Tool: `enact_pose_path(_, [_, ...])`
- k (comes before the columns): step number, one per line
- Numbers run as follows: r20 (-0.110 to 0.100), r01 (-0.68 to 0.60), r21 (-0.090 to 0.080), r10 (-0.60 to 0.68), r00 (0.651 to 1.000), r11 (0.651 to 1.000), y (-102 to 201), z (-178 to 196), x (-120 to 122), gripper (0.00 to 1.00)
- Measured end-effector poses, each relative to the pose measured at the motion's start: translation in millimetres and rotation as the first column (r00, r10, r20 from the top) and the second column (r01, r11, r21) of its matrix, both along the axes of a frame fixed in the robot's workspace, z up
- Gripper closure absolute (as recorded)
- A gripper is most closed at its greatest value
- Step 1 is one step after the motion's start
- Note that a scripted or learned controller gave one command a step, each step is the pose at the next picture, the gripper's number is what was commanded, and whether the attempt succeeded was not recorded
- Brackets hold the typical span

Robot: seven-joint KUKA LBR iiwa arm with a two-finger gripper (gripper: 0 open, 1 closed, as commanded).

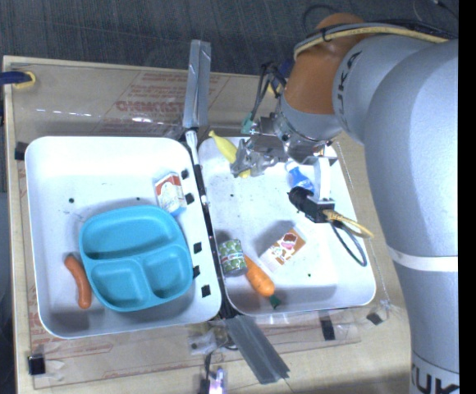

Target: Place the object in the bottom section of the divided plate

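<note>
Gripper [250,158] low at top of right bin [349,281], beside a banana [223,147]; can't tell if anything is held or how it's set. Blue divided plate [135,257] sits in left bin [49,171], sausage [79,281] at its left, small carton [169,192] above it. Carrot [259,279], can [231,256], packet [284,248], scissors [324,212] lie in right bin.

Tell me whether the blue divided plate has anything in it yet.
Empty. All three sections of the blue divided plate show bare blue. The sausage lies beside it on the left bin's floor, and the small carton sits off its upper rim.
</note>
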State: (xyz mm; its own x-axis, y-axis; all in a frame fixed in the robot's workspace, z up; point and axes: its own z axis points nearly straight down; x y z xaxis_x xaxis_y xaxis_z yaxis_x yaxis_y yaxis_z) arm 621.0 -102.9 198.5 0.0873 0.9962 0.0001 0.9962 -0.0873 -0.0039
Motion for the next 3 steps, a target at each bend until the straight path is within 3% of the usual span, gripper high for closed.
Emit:
enact_pose_path(1, [-0.001,0.070,-0.001,-0.070,0.998,0.998,69.2,8.1,-30.5,1.00])
enact_pose_path(2, [-0.001,-0.133,0.000,0.133,0.991,0.991,106.9,58.1,-84.0,1.00])
enact_pose_path(3, [-0.001,-0.132,0.000,0.132,0.991,0.991,106.3,58.1,-84.0,0.00])
